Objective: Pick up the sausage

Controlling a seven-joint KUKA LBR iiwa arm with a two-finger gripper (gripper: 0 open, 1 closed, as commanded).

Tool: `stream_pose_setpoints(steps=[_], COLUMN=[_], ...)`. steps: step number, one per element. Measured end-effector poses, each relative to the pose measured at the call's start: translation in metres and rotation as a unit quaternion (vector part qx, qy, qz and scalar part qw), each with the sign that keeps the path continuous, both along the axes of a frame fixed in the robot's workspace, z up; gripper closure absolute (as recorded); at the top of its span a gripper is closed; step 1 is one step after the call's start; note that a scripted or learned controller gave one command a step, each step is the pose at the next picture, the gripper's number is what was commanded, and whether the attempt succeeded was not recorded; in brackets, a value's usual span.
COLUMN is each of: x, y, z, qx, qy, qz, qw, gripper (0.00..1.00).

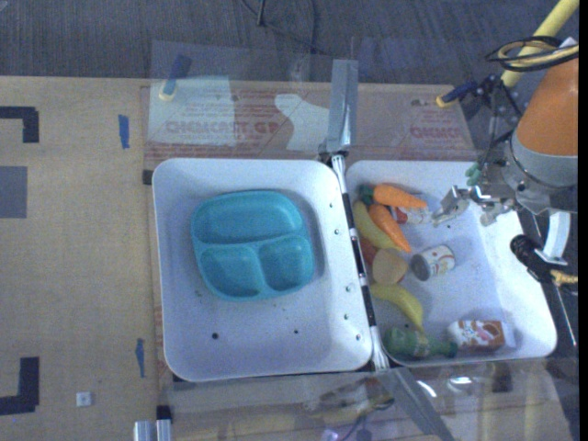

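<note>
In the camera view, your gripper hangs over the upper right part of the right bin. At this slant you cannot tell whether it is open or closed, and nothing shows as gripped in it. The sausage is hard to pick out. Your likeliest candidate is the small reddish piece just to the view's left of the gripper, tucked under the upper carrot and beside a second carrot. It lies in the bin, so judge the pick as not yet made. The can sits below the gripper, with the bananas farther down and to the left. The left bin, with the blue tray, lies well beyond them. Everything is left to do: line up over the piece, descend, close and lift.
</note>
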State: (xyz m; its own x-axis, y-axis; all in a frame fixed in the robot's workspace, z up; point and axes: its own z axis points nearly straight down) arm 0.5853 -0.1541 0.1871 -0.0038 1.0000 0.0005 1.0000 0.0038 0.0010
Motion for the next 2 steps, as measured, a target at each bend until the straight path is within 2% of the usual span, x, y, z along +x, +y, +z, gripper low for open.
stream_pose_setpoints(steps=[1,2], x=[0.062,0.051], y=[-0.012,0.053], z=[-0.091,-0.093], qx=[-0.0027,-0.0041], qy=[-0.009,-0.008], qz=[0.032,0.037], qw=[0.9994,0.9993], gripper=[0.0,0.0])
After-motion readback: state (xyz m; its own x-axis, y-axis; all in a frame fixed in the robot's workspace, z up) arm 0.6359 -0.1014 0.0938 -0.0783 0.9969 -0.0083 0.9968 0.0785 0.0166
